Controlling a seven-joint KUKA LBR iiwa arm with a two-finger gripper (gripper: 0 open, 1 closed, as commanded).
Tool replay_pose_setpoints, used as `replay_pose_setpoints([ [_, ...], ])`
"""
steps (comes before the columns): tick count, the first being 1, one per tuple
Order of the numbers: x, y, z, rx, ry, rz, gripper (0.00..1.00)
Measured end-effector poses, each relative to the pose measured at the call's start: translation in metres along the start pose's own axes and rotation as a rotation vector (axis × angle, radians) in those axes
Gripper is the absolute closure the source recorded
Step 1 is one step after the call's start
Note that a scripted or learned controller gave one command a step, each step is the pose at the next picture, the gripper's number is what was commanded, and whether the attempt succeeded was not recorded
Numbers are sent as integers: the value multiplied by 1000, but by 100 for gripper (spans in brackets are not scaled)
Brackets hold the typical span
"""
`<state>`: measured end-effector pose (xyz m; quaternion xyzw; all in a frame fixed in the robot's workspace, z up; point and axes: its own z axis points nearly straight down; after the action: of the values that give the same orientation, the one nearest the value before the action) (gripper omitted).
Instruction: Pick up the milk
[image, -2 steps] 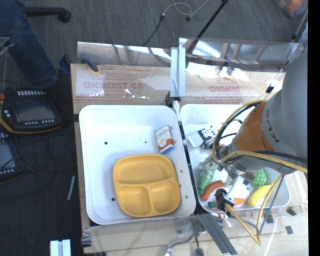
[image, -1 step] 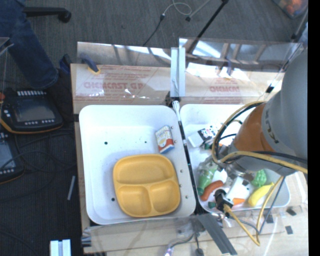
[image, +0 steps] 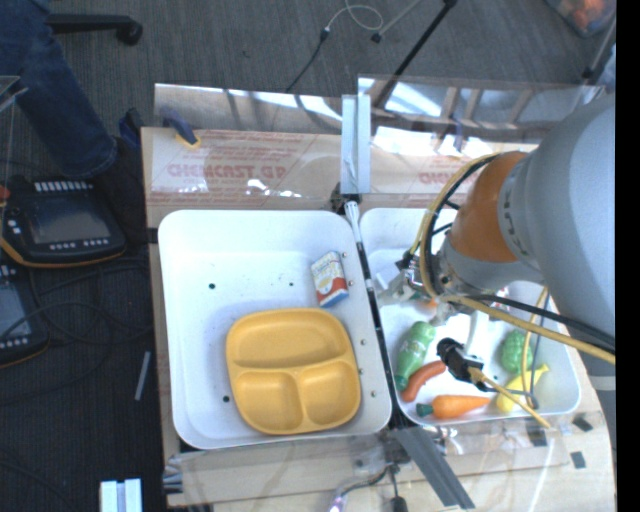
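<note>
The milk (image: 328, 278) is a small white carton with red and blue print. It lies in the left bin (image: 200, 260) against the right wall, just above the yellow plate. My gripper (image: 414, 288) hangs over the upper left part of the right bin (image: 385, 235), below the orange wrist band. It is to the right of the milk, across the wall between the two bins, and nothing can be seen held in it.
A yellow divided plate (image: 293, 369) takes up the lower part of the left bin. In the right bin lie a green bottle (image: 414, 347), a red chili (image: 425, 376), a carrot (image: 460, 406), a green vegetable (image: 514, 352) and a yellow item (image: 522, 387).
</note>
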<state>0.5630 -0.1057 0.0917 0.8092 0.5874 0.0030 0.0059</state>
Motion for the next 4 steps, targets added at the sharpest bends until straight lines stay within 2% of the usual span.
replay_pose_setpoints([
  [1,-6,-34,-1,-9,2,174,0],
  [2,-13,-72,-2,-10,6,579,0],
  [3,-14,-71,-2,-9,7,585,0],
  [4,8,-1,1,3,-2,696,0],
])
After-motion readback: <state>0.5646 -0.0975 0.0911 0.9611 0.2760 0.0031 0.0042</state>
